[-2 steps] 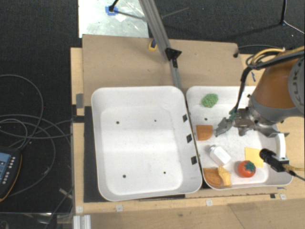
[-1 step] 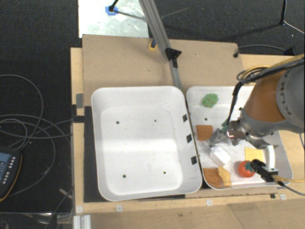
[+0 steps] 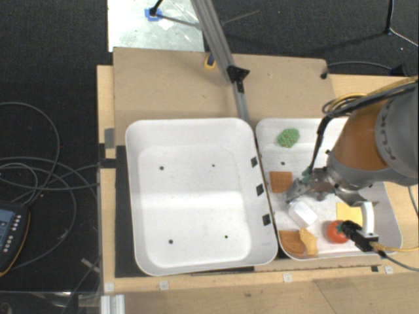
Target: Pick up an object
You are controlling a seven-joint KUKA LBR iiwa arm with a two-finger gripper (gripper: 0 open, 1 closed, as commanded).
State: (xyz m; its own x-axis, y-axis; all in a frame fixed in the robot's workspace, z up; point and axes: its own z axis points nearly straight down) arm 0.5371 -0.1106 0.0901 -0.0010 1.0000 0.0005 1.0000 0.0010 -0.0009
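Dark carpet surrounds the wooden bench (image 3: 196, 84), and some black cables lie on the floor at the left side, near a dark handheld device (image 3: 12, 231) at the left edge. On the bench two shallow white bins stand side by side. The left bin (image 3: 196, 195) is the bigger one in the view, and its floor shows a few small dark dots. The right bin (image 3: 308, 131) holds several small things. A green round object (image 3: 288, 137) lies near the far wall of this bin, apart from the others. An orange-brown flat square (image 3: 281, 180) lies close to the wall between the two bins. A white block (image 3: 302, 212) lies in the middle of the bin, and just beside it, nearer to the front wall, is a tan piece (image 3: 308, 241) next to a brown wedge (image 3: 292, 242). A yellow flat piece (image 3: 348, 212) lies at the right, and a red round object (image 3: 337, 231) is just in front of it, near the front wall. The arm (image 3: 373, 142), grey with an orange band, reaches in from the right and is over the right bin. Its gripper (image 3: 306, 190) is low in the bin, just above the white block and beside the orange-brown square. Whether the gripper is apart or together, I cannot tell, because its end is dark and blurred from this angle, and I see no object clearly held by it. A grey metal pole (image 3: 216, 38) crosses the back of the bench at a slant.
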